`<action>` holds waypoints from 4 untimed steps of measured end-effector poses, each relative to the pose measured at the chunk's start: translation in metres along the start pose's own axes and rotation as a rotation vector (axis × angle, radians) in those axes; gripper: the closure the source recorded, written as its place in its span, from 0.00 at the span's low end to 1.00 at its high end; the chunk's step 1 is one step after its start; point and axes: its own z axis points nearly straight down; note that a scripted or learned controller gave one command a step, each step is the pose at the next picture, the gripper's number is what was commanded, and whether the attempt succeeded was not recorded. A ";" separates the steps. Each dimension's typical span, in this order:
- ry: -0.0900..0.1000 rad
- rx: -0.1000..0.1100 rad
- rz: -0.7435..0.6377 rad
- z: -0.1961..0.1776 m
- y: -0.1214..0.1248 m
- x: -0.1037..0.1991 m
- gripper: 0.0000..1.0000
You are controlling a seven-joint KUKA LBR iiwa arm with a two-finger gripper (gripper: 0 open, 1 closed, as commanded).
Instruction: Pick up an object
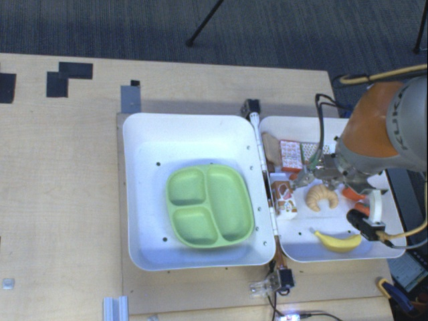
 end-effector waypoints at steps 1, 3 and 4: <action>-0.010 -0.020 0.005 0.002 -0.021 0.000 0.00; -0.007 -0.022 0.003 -0.010 -0.020 0.001 0.00; -0.006 -0.025 0.001 -0.020 -0.018 0.002 1.00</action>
